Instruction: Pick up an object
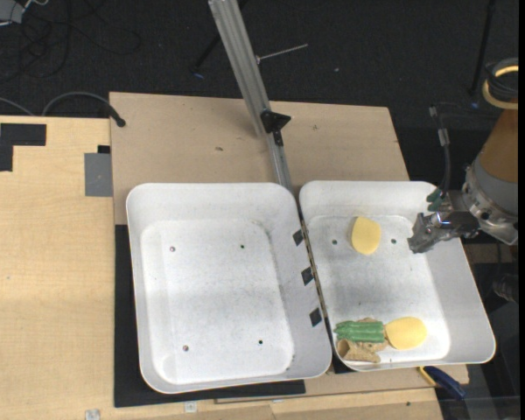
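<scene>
Three objects lie in the right bin [459, 300]. The gripper [424, 233] holds nothing, finger spacing indeterminate. Approach step; next, centre over the yellow piece [365, 234] and descend.

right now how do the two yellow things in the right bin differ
The upper yellow piece lies alone in the open middle of the right bin, near the gripper; the lower yellow piece sits at the bin's near edge, against a green object. The upper one looks paler, the lower one deeper yellow. Both are small, rounded and yellow.
</scene>
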